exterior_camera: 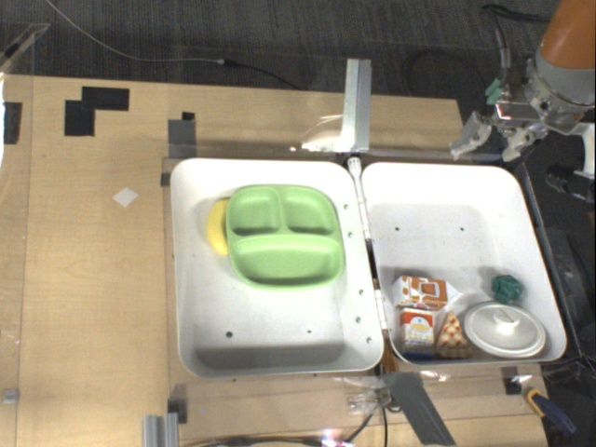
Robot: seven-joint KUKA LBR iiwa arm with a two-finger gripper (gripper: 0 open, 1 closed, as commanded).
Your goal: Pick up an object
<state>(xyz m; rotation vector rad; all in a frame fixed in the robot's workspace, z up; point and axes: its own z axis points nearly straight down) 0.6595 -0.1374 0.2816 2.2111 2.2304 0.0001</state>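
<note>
Nothing's been grabbed yet: the gripper is parked at the upper right past the bins with fingers spread and empty, while the snack packets, silver lid and teal lump are huddled at the lower right, probably easiest pickings.

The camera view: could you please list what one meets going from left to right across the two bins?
yellow object → green divided plate → snack packets → white round lid. The small dark green object overlaps the lid's span, so I leave it unordered.
</note>
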